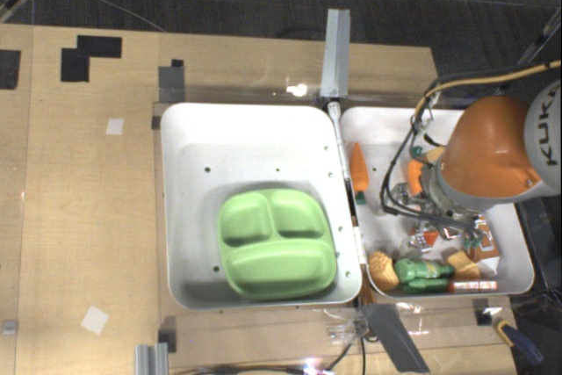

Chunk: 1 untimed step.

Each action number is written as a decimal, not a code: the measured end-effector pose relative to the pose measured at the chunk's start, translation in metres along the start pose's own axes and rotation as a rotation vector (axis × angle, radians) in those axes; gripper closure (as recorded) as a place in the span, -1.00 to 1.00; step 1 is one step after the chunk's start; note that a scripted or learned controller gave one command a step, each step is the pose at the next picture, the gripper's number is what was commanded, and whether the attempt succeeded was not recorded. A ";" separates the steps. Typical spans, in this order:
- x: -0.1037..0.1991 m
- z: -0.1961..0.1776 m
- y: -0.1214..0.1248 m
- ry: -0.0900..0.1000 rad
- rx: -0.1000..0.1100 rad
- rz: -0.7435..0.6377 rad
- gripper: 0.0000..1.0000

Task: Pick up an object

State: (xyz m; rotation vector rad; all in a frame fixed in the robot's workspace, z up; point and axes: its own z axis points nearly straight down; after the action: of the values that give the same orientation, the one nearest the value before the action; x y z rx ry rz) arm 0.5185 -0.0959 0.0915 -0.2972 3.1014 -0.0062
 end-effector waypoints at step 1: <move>-0.077 0.004 -0.008 0.011 -0.003 0.114 -1.00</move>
State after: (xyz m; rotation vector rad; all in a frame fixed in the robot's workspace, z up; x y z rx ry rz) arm 0.5952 -0.0890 0.0897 -0.1200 3.1245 -0.0006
